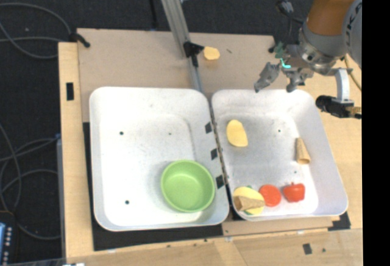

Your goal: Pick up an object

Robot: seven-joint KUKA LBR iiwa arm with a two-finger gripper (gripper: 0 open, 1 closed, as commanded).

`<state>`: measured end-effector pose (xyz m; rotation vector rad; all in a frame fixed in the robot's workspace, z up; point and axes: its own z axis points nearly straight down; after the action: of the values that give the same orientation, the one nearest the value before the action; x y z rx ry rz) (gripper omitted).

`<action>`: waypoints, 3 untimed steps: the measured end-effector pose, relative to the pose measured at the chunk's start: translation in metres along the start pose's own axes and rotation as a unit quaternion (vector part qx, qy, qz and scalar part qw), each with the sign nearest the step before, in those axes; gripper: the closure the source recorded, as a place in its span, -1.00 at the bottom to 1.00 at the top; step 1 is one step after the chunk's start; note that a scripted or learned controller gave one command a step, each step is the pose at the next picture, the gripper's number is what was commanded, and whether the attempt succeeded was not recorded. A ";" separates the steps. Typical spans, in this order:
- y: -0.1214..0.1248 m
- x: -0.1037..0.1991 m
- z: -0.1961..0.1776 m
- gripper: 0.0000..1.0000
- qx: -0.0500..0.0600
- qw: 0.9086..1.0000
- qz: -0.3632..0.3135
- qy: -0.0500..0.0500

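the left bin (122,112) held a green bowl (187,185) near its front right corner, sitting upright on the white floor. behind the bins, on the bare bench (134,57), a small yellow piece (211,53) lay just beside the foot of a slanted metal post (172,5). across the divide, the right bin (323,155) carried the loose things: a pale yellow lump (237,133) toward the left side, a tan wedge-shaped piece (302,150) near the right wall, and along the front edge a yellow-and-tan item (249,200), a red-orange ball (270,194) touching it, and a red pepper-like toy (294,191) just beside that. the gripper (280,77) hung over the back rim of the right bin, well apart from all of them; its two fingers looked spread, with nothing between them, though at that angle the gap was hard to judge.
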<state>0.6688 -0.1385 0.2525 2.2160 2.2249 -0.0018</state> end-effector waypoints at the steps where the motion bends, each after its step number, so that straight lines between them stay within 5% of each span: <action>1: 0.006 -0.001 0.045 -1.00 0.002 1.000 0.000 -0.001; 3: -0.001 0.001 0.154 -1.00 0.002 1.000 0.002 -0.001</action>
<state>0.6681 -0.1381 0.0984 2.2204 2.2223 -0.0074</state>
